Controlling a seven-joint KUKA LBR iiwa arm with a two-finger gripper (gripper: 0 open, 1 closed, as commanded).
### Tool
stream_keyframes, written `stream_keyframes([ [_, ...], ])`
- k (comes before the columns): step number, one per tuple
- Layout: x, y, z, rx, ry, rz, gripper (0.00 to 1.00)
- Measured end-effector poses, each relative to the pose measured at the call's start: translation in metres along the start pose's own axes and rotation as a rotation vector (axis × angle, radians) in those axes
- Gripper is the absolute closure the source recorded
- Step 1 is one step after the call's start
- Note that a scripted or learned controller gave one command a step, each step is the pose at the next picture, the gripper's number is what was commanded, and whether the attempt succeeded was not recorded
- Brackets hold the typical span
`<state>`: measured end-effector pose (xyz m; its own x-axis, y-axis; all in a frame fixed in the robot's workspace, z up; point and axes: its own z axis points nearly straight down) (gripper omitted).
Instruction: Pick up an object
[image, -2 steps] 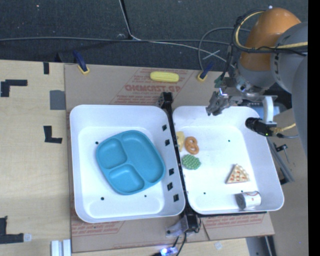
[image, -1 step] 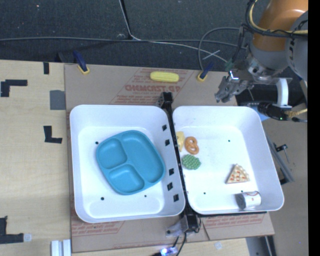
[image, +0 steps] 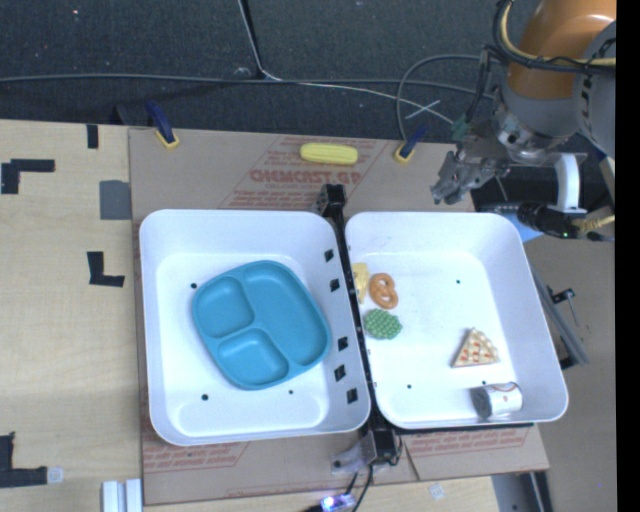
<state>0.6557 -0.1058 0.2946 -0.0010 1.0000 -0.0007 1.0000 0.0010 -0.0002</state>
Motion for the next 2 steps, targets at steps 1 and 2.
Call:
stream_keyframes([
  [1, 0.048, -0.01, 0.023, 0.003, 0.001, -0.003, 1.0],
  [2, 0.092, -0.02, 0.041, 0.003, 0.001, -0.003, 1.0],
])
